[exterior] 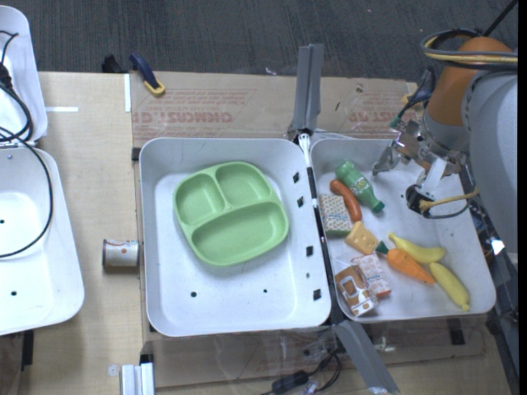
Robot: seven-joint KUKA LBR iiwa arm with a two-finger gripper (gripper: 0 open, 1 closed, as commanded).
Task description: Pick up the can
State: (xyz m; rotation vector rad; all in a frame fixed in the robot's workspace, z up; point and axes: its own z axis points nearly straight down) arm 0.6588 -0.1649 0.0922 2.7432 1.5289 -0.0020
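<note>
The can [121,254], a small silver one with an orange-brown end, lies on its side on the wooden bench just outside the left bin's [160,303] left wall. My gripper [407,168] hangs far from it, over the back part of the right bin [482,299], below the orange-banded wrist. Its two fingers [384,163] are spread apart and there is nothing between them.
A green divided plate [232,211] lies in the left bin. The right bin holds a green bottle [360,186], a sausage [347,198], a cheese wedge [361,238], a carrot [408,263], bananas [450,285] and a small box [362,285]. A white tub [33,245] stands at the left.
</note>
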